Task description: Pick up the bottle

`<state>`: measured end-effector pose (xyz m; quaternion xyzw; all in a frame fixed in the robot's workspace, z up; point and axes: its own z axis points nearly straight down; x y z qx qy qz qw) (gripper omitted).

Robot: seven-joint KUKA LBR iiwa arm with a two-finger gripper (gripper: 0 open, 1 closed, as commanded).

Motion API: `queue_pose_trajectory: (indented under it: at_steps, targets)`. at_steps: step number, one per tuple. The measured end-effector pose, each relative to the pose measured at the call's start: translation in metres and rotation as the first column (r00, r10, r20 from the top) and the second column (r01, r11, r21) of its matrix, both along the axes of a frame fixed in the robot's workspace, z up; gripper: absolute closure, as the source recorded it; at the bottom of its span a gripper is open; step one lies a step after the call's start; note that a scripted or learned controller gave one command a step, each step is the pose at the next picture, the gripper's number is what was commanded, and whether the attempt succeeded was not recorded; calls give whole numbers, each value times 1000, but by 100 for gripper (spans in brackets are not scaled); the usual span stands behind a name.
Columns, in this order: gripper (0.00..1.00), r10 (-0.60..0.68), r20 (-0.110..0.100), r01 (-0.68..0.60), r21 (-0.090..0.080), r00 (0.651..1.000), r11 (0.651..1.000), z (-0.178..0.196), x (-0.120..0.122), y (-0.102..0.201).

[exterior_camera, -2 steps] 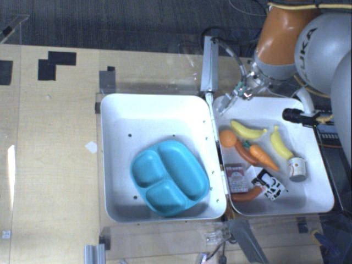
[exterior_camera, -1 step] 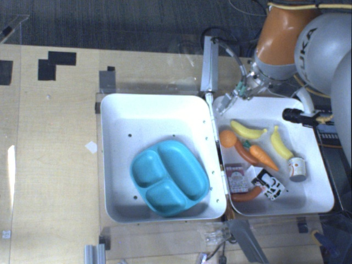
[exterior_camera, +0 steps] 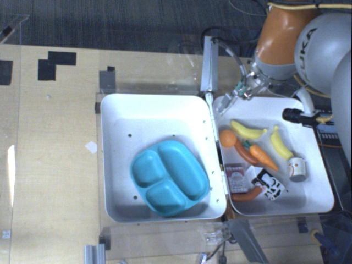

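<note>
Arm's (exterior_camera: pixel 324 43) tool (exterior_camera: pixel 241 90) well apart from bottle (exterior_camera: pixel 297 169)

The arm (exterior_camera: pixel 322 43) bears dark upright lettering on its grey shell, just right of the orange band and right of the gripper (exterior_camera: pixel 242 89); it looks like "KUKA", though only part of it is sharp enough to read. Well below the gripper, in the right bin (exterior_camera: pixel 324 202), a small card (exterior_camera: pixel 235 178) carries a reddish printed label whose words are too small to make out. Just right of that card lies a black-and-white patterned tag (exterior_camera: pixel 269 184), blocky like a code marker, with no legible characters. Further right, a small cup (exterior_camera: pixel 297 169) shows a dark mark that cannot be read.
</note>
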<state>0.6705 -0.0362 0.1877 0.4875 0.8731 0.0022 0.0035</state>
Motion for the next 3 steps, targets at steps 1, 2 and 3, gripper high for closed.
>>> queue_pose_trajectory:
  at_steps: [1,2,3]
  targets:
    - [0,0,0,0,0,1000,1000,0,0,0]
    - [0,72,1,-72,-1,997,997,38,0,3]
    - [0,-16,-2,16,1,1000,1000,-2,-1,61]
